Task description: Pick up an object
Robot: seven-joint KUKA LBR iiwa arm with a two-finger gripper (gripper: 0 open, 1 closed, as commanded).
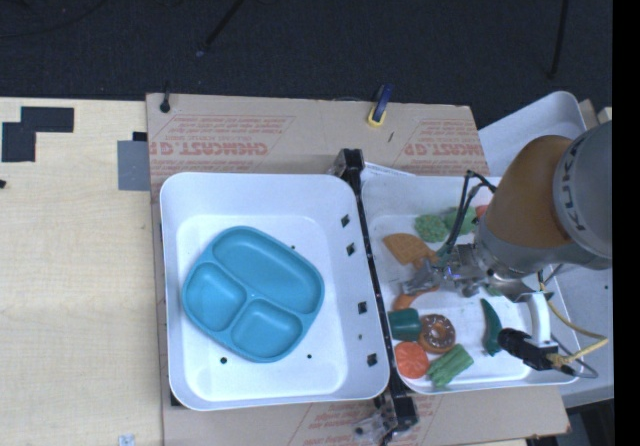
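Two shallow white plastic bins are seen side by side on a cardboard sheet [300, 139] laid over the bench. The left bin [190, 204], at the centre of the frame, is occupied by a light blue plastic plate with three compartments [254, 292], lying flat. The right bin [395, 189], at the lower right of the frame, is crowded with small toy pieces. A flat orange-brown piece [405, 248] is seen near its middle, with a bumpy light green piece [432, 227] just above and to the right of it. Along the lower edge are gathered a dark teal cylinder [405, 324], a round brown ring-shaped piece [437, 333], a round orange-red piece [411, 360] and a green oblong block [450, 366], all close together. A dark green curved piece [490, 325] lies further right. The grey arm with its orange band [530, 199] is reached in from the right edge, and its gripper [432, 277] is lowered into the right bin just below the flat orange-brown piece. Whether the fingers are open or closed cannot be told, since they are blurred against the clutter, and no object is seen between them.
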